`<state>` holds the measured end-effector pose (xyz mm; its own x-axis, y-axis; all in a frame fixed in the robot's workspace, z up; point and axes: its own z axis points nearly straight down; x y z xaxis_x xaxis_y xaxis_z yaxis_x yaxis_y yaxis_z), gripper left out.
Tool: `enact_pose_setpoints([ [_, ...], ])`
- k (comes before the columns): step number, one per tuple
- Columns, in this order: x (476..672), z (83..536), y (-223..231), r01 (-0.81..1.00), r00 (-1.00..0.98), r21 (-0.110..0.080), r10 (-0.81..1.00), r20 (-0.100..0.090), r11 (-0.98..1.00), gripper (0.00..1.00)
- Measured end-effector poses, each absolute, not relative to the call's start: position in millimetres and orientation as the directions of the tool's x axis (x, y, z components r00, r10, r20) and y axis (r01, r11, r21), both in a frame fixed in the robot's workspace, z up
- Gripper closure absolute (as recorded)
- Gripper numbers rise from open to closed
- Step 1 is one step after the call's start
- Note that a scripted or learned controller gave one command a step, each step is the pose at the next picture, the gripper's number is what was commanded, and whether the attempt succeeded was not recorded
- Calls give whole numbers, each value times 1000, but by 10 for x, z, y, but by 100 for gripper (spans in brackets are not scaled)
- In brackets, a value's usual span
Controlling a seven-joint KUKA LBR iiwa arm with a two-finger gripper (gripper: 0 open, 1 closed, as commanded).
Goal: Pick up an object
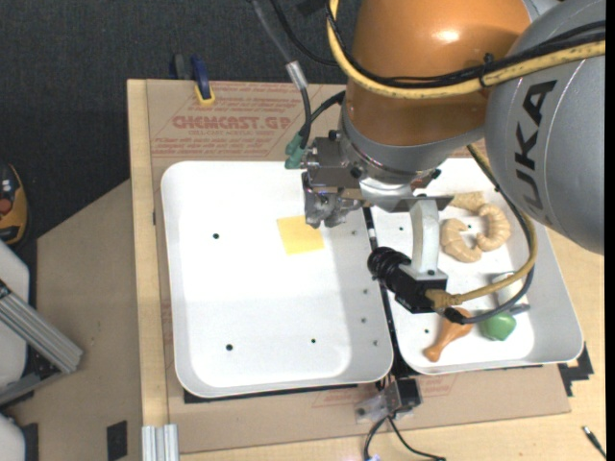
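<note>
**Gripper at the yellow slice's upper right corner, nothing seen held**

Landmark is the flat yellow square slice [301, 235].

- Blue clamp [202, 83]: well up and left of the slice, on the far edge of the brown board with red lettering [240, 118].
- Left shallow white bin [240, 296]: the slice lies flat on its floor, in the upper right part. A few small dark dots mark the floor left of and below the slice.
- Slice: this is the task's thing. It is nearest the tool and rests on the bin floor, not lifted.
- Two-finger gripper [321, 216]: just up and right of the slice, with its tip over the slice's upper right corner. I cannot tell whether they touch, or whether the gripper is wide or narrow. Nothing shows in its hold.
- Right shallow white bin [553, 305]: right of the slice, side by side with the left bin.
- Pale tan ring-shaped pastry piece [464, 246]: well right of the slice, at about the same height.
- Orange-tan drumstick-shaped piece [444, 340]: right of and below the slice.
- Small green round piece [498, 327]: farthest right of the slice and below it, just beside the drumstick-shaped piece.
</note>
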<state>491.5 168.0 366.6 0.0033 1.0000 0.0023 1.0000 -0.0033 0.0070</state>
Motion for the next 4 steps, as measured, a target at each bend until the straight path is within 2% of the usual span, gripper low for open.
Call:
enact_pose_setpoints([
  [1, 5192, 2788, 2005, 1000, -3, -8, 1000, -2, 3, 100],
  [2, 5086, 4485, 1876, 1000, -2, 19, 1000, 8, 1, 100],
  [3, 5256, 3457, 2263, 1000, -3, -11, 1000, -3, 3, 100],
  [4, 4788, 3004, 2245, 1000, -2, -10, 1000, -3, 2, 100],
])
